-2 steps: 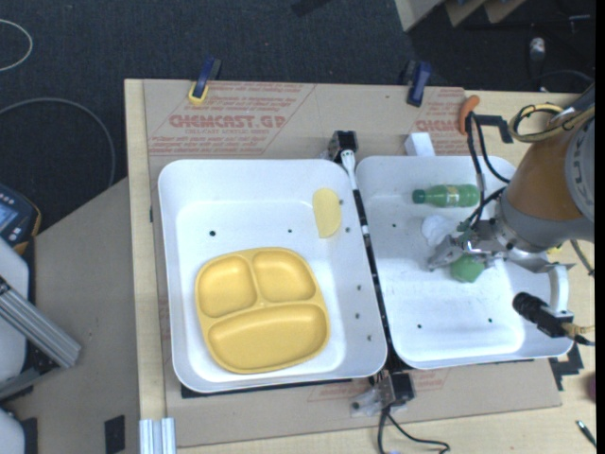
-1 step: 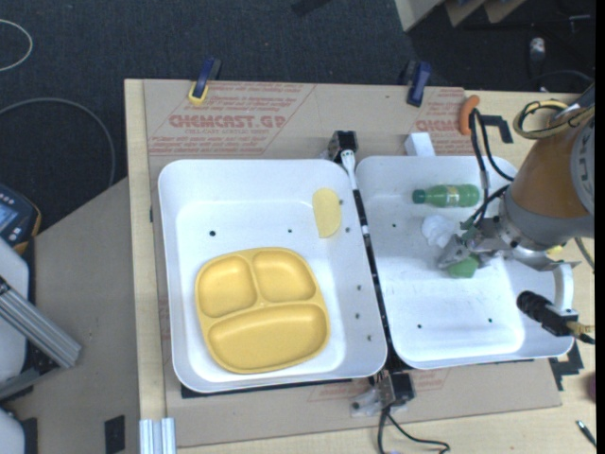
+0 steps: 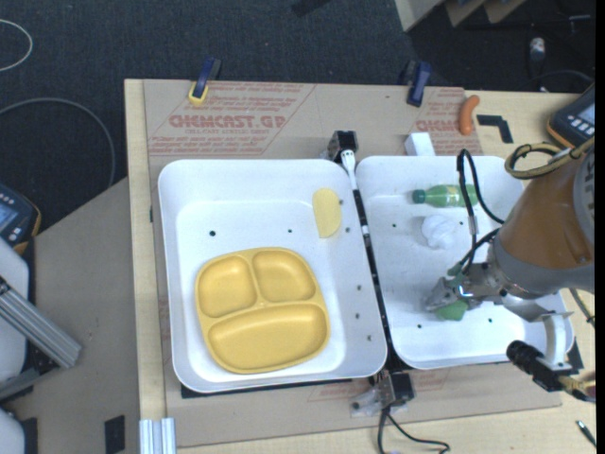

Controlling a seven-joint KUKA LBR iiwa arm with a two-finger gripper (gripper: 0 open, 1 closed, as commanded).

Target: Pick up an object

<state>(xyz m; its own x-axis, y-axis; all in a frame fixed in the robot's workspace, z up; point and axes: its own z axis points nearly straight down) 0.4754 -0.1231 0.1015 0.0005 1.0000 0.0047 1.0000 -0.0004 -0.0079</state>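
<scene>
the arm is down in the right bin (image 3: pixel 416 348), w/ the gripper (image 3: pixel 452 296) low over the bin floor near its front half. a small green object (image 3: pixel 451 310) sits right at the fingertips, touching or nearly so. the grasp step looks to be in hand, but whether the thing is truly between the fingers can't be told from this angle, nor how wide the gripper stands; the metal tips blur into the green.

next move, as a judgement: if the fingers straddle the green piece, close and lift straight up, slow, since it's small and could squirt out sideways. if not, re-centre over it first.

other candidates in the same bin: a green bottle (image 3: pixel 442 196) lying on its side near the back wall, and a white crumpled thing (image 3: pixel 437 231) just in front of it, both well apart from the gripper.

left bin (image 3: pixel 180 216) holds a yellow divided tray (image 3: pixel 263 307) and a small yellow piece (image 3: pixel 327 213) by the right wall.

bins sit on a cardboard-covered bench (image 3: pixel 236 116) w/ clamps at the back edge; dark carpet beyond, cables about.
</scene>
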